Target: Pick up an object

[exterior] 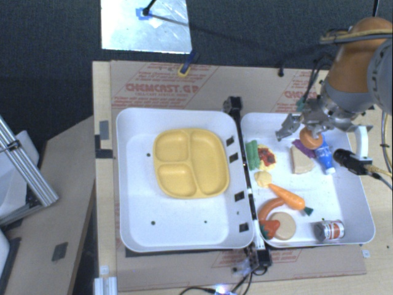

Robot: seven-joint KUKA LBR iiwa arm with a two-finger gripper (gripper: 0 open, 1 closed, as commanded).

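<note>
My gripper (305,129) hangs over the far part of the right bin (356,208), on the grey arm that reaches in from the right. Just below it sits a small orange ball (311,140) on a purple piece (302,147); I cannot see whether the ball is gripped or lying in the bin. Beside them lie a slice of toy bread (301,162) and a blue bottle (325,159). Closer to the front are a carrot (287,196), a tan round disc (284,225), a curved orange sausage (266,209) and a small can (330,230).
A green stick (252,153), a red and yellow piece (266,157) and a pale yellow lump (263,178) lie along the right bin's left wall. The left bin (132,183) holds a yellow divided plate (189,163). A black divider (242,165) runs between the bins.
</note>
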